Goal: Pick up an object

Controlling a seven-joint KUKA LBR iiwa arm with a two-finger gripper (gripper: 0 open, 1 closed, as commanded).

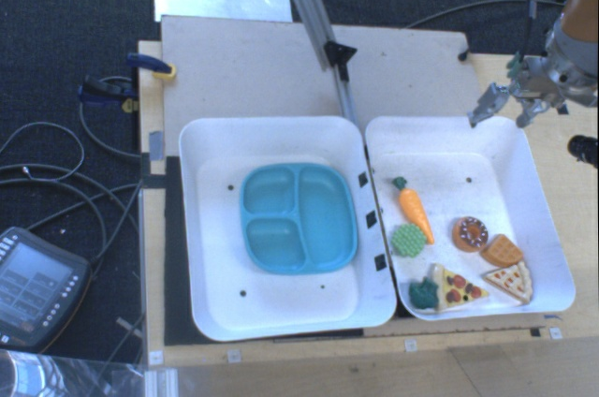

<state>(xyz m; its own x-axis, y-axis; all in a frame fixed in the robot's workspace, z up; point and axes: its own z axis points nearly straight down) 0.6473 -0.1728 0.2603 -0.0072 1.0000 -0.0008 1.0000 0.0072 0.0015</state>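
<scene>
The right bin (538, 189) holds several toy foods: a carrot (413, 210), a green round piece (408, 241), a chocolate donut (470, 233), an orange waffle (503, 251), a pizza slice (459, 287) with a dark green broccoli (423, 294) beside it, and a second wedge (511, 281). My gripper (506, 111) hangs over the right bin's far rim, well above and behind the food. Its fingers are spread open and nothing sits between them.
A blue divided plate (299, 217) lies in the left bin (201, 198). A slanted metal pole (314, 7) crosses the board behind the bins. Cables and a handheld controller (37, 287) lie on the floor at left.
</scene>
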